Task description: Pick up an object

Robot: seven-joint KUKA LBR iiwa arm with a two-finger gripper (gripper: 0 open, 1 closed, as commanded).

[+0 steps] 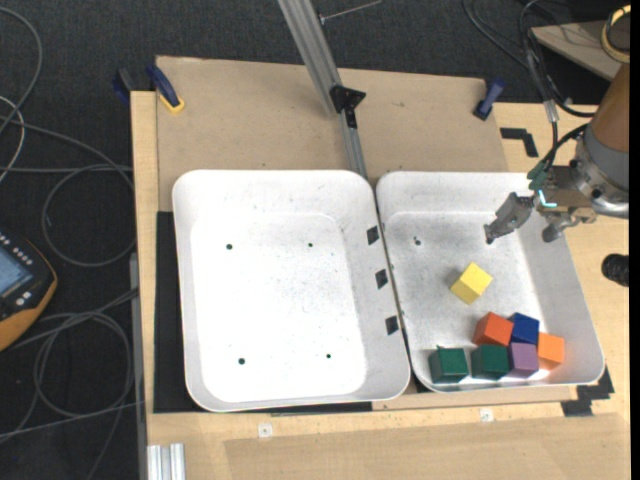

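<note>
Claw (525,225) hangs spread and holding nothing over the right bin (570,278), yellow block (471,282) sitting below it.

No readable text, label, brand, number or sign appears anywhere on the bench (300,118), the two white bins (270,193) or the coloured blocks (500,348); the handheld device (15,283) at the left edge shows a screen too small to read.
</note>
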